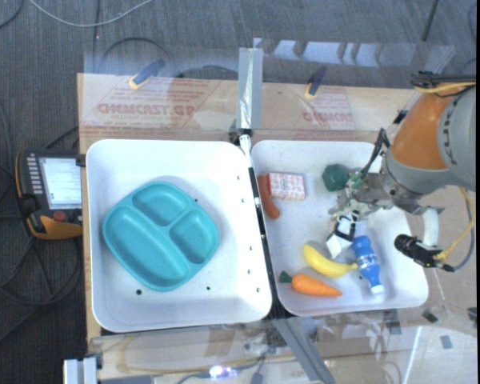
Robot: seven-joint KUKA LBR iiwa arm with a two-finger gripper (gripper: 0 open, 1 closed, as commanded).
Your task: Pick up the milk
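we see the jaws (354, 206) low in the right bin (304, 158), right over the milk (342, 232); we cannot tell their state. the milk lies between a banana (326, 262) and a blue bottle (366, 264). a teal tray (161, 235) sits in the left bin (112, 158)

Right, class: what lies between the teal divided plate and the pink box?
In the camera view, the bins' adjoining walls and then a red sausage, which lies just left of the pink box.

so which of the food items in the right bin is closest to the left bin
The red sausage, lying along the right bin's left wall; the banana, carrot and others lie further right.
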